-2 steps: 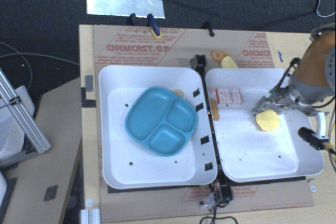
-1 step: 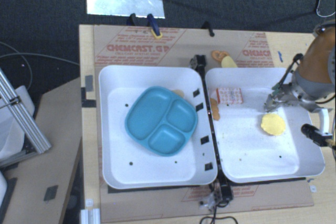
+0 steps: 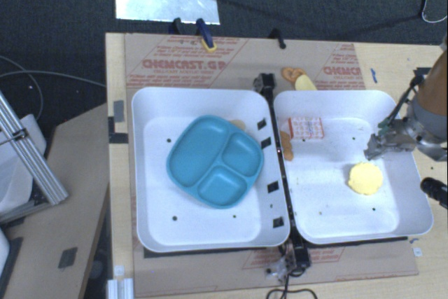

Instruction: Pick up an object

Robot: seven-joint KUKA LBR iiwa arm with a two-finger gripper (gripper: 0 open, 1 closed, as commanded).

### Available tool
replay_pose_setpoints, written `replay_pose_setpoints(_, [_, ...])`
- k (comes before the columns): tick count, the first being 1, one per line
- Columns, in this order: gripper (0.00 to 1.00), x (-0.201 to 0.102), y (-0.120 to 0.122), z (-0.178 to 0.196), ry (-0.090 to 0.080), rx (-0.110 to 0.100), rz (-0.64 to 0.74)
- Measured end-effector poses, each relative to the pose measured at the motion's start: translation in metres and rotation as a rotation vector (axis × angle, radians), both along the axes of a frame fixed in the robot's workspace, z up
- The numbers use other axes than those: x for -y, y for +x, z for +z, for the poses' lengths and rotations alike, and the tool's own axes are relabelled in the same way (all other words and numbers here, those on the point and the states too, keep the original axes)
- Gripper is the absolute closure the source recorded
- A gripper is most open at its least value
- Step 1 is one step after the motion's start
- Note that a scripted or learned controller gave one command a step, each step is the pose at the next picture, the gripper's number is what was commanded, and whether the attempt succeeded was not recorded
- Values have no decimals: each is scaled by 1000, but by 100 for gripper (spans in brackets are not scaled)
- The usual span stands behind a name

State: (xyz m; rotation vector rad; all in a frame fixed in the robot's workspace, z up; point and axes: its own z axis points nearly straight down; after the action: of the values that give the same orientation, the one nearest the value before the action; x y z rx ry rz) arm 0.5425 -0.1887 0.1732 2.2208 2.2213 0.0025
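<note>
Gripper (image 3: pixel 376 145) low in the right bin (image 3: pixel 336 224), finger state impossible to tell, just above a yellow object (image 3: pixel 365 178) lying on the bin floor; blue divided plate (image 3: pixel 215 161) in the left bin (image 3: pixel 157 220).

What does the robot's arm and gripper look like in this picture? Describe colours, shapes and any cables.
The arm is a rounded grey body entering from the right edge. Its gripper is a small dark grey metal piece, with thin dark cables running up from it.
</note>
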Motion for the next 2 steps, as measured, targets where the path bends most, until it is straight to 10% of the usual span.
replay_pose_setpoints(1, [100,-52,-56,27,1,-4,5])
replay_pose_setpoints(2, [100,-141,-54,58,1,3,12])
